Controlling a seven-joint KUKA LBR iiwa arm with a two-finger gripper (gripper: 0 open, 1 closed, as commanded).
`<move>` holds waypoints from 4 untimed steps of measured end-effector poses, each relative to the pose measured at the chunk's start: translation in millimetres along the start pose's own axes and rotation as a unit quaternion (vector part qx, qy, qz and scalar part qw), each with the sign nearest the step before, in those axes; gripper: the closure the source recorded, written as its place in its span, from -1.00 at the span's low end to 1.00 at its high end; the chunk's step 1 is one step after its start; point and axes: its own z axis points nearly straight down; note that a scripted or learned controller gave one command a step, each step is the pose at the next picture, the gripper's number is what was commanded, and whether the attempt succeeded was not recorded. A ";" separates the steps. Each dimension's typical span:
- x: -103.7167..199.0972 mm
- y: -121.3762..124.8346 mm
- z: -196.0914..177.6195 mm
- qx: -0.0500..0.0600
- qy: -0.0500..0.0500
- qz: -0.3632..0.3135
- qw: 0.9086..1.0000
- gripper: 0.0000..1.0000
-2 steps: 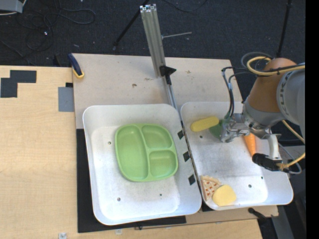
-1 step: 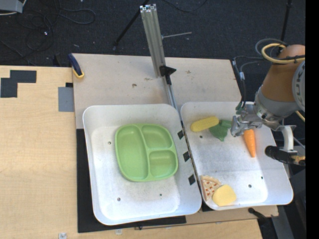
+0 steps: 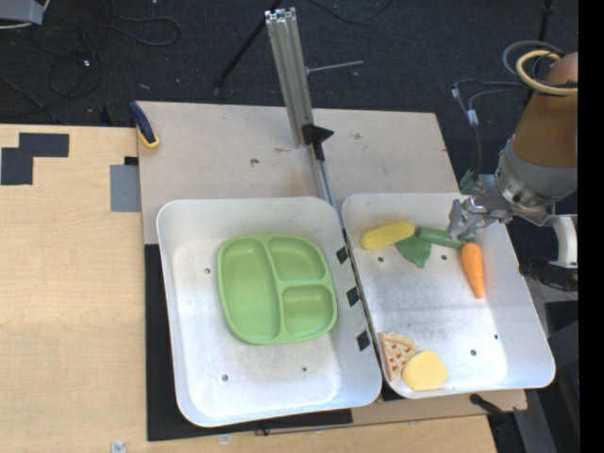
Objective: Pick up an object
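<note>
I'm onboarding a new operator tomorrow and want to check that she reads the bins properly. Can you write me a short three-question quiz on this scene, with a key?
1. True or false: the green divided plate lies in the left bin.
2. Which item lies nearest the gripper? A. the waffle piece B. the carrot C. the yellow round piece
3. Fill in: the corn cob lies in the ___ bin, at its far end.

Key: 1 true. 2 B. 3 right.
</note>
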 end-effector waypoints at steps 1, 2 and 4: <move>7.1 -1.5 -45.9 0.001 0.000 0.000 1.000 1.00; 62.4 -16.3 -36.3 0.004 0.002 -0.001 1.000 1.00; 172.5 -35.6 -10.4 0.004 0.001 -0.002 1.000 1.00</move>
